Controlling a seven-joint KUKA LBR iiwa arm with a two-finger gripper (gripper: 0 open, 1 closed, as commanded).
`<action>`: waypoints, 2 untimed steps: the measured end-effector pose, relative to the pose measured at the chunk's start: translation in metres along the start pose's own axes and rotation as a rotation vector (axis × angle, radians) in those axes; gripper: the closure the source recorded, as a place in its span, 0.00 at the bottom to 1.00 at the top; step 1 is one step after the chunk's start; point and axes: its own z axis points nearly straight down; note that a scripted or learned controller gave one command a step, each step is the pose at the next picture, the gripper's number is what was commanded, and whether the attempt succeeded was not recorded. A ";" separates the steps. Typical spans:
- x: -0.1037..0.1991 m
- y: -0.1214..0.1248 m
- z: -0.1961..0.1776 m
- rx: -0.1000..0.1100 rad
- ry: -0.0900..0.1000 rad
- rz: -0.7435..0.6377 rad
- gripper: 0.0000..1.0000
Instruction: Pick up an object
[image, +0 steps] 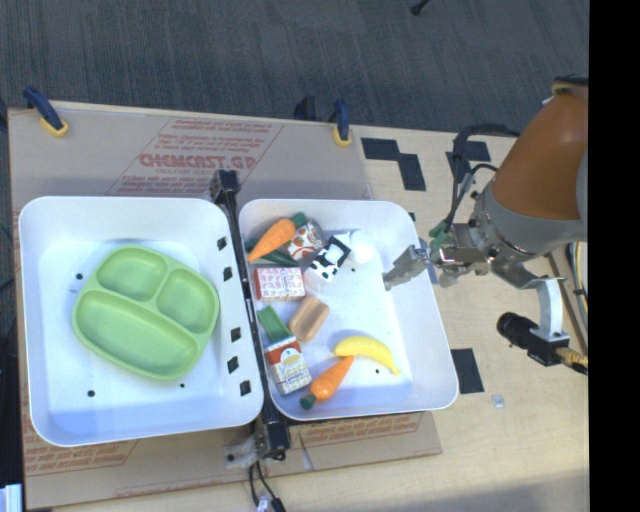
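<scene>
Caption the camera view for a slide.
End effector over the right bin of toy food; green divided plate in the left bin.

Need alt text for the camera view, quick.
The gripper hovers over the right bin's right edge, beside toy food: two carrots, a banana, small cartons. The left bin holds a green divided plate.

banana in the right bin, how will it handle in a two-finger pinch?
The banana looks like smooth glossy plastic, so probably light, stiff and slippery. Its curved, tapered shape may twist or squirt out. It lies apart from the carrot, leaving finger room.
</scene>
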 end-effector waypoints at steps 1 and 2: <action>0.051 -0.019 0.145 0.006 0.003 -0.002 0.00; 0.079 0.049 0.191 0.005 0.002 -0.005 0.00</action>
